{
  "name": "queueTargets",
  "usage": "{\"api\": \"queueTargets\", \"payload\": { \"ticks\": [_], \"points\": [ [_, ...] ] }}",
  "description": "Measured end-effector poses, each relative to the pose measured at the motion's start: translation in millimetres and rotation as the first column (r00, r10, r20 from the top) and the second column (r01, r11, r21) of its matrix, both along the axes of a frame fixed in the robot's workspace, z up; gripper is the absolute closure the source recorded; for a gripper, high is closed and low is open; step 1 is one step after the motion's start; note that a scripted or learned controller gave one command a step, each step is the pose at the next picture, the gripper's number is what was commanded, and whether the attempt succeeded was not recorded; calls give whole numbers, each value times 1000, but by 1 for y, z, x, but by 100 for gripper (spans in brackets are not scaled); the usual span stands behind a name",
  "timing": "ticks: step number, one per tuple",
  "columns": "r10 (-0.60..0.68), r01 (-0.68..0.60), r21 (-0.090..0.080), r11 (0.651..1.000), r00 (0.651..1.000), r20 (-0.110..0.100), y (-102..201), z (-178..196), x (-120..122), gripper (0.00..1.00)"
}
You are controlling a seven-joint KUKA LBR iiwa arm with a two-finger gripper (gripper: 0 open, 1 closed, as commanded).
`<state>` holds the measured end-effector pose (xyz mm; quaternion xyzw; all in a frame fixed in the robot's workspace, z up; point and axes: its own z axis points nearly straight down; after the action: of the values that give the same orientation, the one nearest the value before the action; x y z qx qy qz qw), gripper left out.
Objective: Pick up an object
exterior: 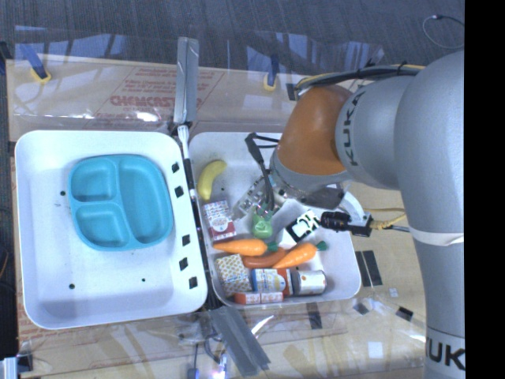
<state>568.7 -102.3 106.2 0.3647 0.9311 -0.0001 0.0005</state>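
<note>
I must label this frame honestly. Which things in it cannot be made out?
- Gripper: in the camera view, the arm's wrist covers it from above; finger state and any contact with the green item are unclear.
- Right bin: its upper right part lies under the arm.
- Small cartons: print too small to read.
- Arm: cut off by the frame's bottom edge.

A blue sectioned plate lies seemingly alone in the left bin.

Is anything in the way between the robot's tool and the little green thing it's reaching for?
Nothing visible is. The tool hangs right above the small green object in the right bin. Two carrots lie just below the green object and a red carton sits to its left, crowding it.
</note>
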Motion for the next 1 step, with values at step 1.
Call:
{"api": "queueTargets", "payload": {
  "ticks": [1],
  "points": [
    [-38,38,0,999,999,-1,98,85,27,100]
  ]
}}
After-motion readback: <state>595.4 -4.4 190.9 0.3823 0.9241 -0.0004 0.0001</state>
